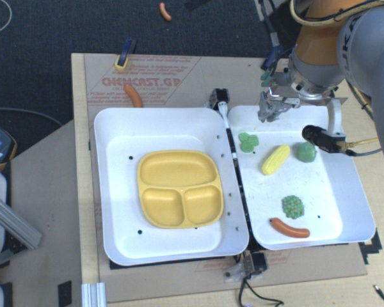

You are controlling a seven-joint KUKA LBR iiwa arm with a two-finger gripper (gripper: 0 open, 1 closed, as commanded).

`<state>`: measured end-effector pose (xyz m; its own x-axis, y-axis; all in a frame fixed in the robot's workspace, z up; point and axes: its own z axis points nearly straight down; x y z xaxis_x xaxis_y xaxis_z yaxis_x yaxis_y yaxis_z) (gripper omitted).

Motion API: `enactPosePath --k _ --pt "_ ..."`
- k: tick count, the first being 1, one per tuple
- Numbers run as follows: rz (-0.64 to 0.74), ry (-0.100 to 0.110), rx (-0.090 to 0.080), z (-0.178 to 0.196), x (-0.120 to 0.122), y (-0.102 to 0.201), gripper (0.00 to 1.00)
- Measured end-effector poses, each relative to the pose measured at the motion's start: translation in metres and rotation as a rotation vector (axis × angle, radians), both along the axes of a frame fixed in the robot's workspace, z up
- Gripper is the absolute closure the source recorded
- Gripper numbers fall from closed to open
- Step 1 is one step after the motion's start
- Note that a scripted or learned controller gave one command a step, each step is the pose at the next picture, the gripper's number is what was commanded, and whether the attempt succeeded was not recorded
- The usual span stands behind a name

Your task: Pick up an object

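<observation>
Yellow toy corn (276, 159) lies tilted near the middle of the right bin (352, 190), and you have other candidates around it: a green leafy piece (248, 142) just to its left, a green round piece (306, 151) to its right, a knobbly green ball (292, 206) nearer the camera, and a red sausage (290, 228) nearest of all. None of them is lifted; each rests on the bin floor.

Your gripper (269, 112) hangs over the far left corner of that bin, close to the leafy piece and well apart from the sausage. You cannot tell from this angle whether the jaws are apart or together, and nothing is visible between them.

So judge the pick as not yet made: descent, closing and lift all remain.

Across the divider, the left bin (115, 190) holds a yellow divided plate (179, 188).
</observation>
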<state>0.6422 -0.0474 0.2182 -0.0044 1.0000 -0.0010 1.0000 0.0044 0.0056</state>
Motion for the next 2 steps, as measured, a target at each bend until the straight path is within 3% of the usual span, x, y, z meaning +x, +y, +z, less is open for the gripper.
enactPosePath --k 1,2 --pt "-0.001 -0.001 0.0 0.0091 0.035 0.0149 1.0" --pt "-0.005 0.008 0.0 -0.0008 0.0277 0.0067 1.0"
